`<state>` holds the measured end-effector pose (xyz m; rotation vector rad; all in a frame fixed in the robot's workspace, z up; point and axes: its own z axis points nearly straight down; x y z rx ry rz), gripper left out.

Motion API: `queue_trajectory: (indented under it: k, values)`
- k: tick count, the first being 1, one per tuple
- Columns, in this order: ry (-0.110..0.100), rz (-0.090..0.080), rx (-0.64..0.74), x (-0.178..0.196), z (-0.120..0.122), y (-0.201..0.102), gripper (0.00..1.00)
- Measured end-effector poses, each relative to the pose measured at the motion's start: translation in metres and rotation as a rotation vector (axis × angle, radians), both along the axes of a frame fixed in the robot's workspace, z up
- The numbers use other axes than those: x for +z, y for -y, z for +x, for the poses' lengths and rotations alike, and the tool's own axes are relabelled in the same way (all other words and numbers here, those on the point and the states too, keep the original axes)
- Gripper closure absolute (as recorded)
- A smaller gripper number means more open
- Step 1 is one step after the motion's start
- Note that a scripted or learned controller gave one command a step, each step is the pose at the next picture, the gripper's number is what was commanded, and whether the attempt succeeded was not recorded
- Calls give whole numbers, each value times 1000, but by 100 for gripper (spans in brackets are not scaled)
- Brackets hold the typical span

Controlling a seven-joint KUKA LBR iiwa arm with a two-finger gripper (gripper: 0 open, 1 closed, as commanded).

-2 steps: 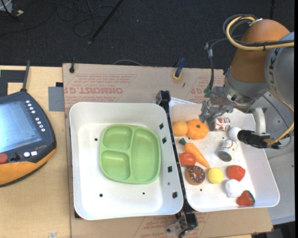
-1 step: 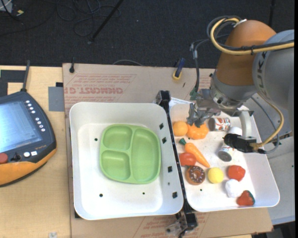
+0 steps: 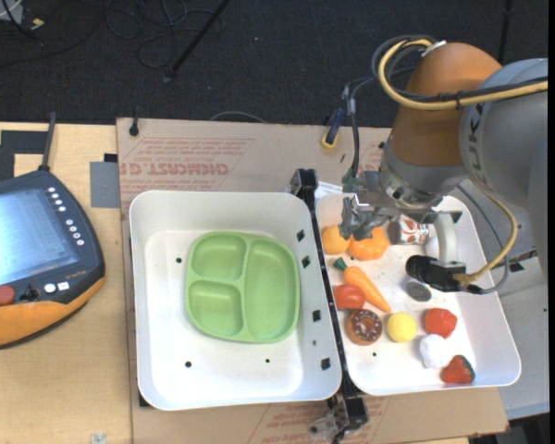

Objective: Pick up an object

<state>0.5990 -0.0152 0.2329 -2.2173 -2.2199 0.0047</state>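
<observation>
Nearest me, the right bin (image 3: 499,359) holds a strawberry (image 3: 457,369), a lemon (image 3: 401,326), a donut (image 3: 363,326) and a carrot (image 3: 364,286). Farther back my gripper (image 3: 363,225) hovers over an orange pepper (image 3: 368,245); I cannot tell its grip.

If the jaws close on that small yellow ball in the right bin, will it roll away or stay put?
The small yellow ball looks round and smooth, so it would probably roll if nudged off-centre. The chocolate-glazed toy doughnut sits close on one side and may stop it that way. It looks like a light toy, so it would likely lift easily.
</observation>
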Motion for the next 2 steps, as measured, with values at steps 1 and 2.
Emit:
queue_trajectory:
  k: [1,2]
  values:
    - [2,-2,5,-15,14,-2,100]
    - [0,-1,2,-15,9,-1,100]
